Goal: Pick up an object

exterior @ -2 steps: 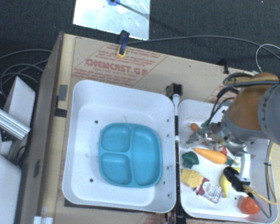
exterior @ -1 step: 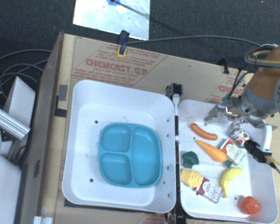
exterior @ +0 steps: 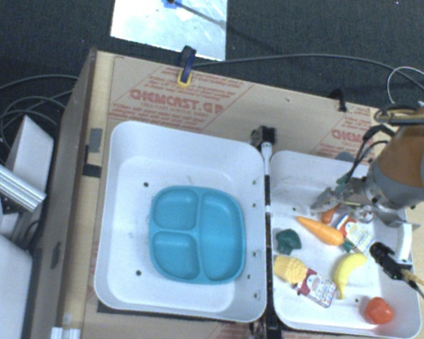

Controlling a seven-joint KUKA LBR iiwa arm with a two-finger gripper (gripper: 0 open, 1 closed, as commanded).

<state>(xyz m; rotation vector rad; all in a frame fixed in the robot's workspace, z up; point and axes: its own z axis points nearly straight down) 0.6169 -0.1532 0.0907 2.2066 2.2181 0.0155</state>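
Nearest to where I stand, down toward the front rim of the right bin (exterior: pixel 409 330), sits one red tomato (exterior: pixel 378 311), well below the pincer and a little to its right; just left of it lie one small printed packet (exterior: pixel 320 290) and one yellow corn cob (exterior: pixel 289 268), with a single banana (exterior: pixel 348 270) curving up between them and the tomato. Going further in, one dark green piece (exterior: pixel 290 239) lies below and left of the pincer, and one orange carrot (exterior: pixel 321 231) stretches just beneath it, near a crumpled wrapper (exterior: pixel 357 234). They lie scattered, I'd judge simply tipped in as loose pickings. The pincer (exterior: pixel 344 198) hangs low over the far part of this bin, just above the carrot, and I cannot tell from here how it is set or whether it has anything. Away to its left, the other bin (exterior: pixel 138 152) carries one blue divided plate (exterior: pixel 198 233), probably parked out of the way.
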